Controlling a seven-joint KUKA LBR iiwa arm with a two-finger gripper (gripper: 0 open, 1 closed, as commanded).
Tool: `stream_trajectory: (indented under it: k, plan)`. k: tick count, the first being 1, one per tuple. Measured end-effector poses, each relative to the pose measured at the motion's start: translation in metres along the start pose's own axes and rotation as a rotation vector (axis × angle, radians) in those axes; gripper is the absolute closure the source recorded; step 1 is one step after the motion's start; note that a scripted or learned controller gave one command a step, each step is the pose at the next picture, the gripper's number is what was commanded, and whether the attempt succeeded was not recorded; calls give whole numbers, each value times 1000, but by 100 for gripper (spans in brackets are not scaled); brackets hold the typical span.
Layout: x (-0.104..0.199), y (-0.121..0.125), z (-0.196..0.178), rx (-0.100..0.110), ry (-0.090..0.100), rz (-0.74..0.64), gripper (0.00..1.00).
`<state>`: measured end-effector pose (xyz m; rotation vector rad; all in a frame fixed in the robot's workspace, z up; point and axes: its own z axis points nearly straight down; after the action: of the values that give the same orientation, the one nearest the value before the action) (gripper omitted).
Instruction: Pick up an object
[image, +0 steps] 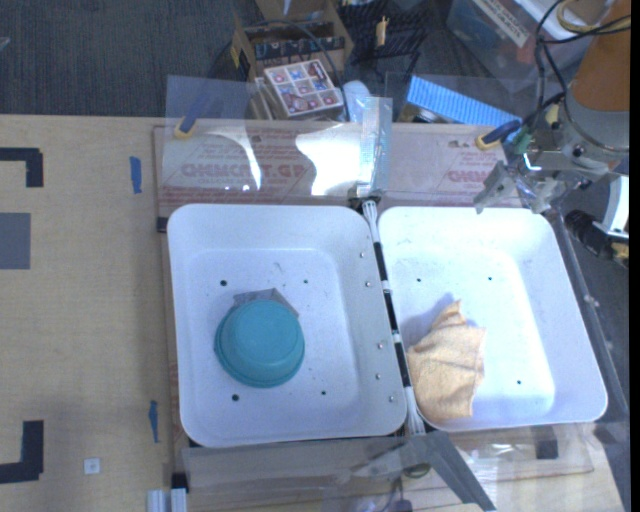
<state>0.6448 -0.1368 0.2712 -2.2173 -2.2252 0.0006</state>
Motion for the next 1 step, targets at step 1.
stream_trajectory:
  k: [1]
  plan:
    - [42,-127,86,0,0,-60,0]
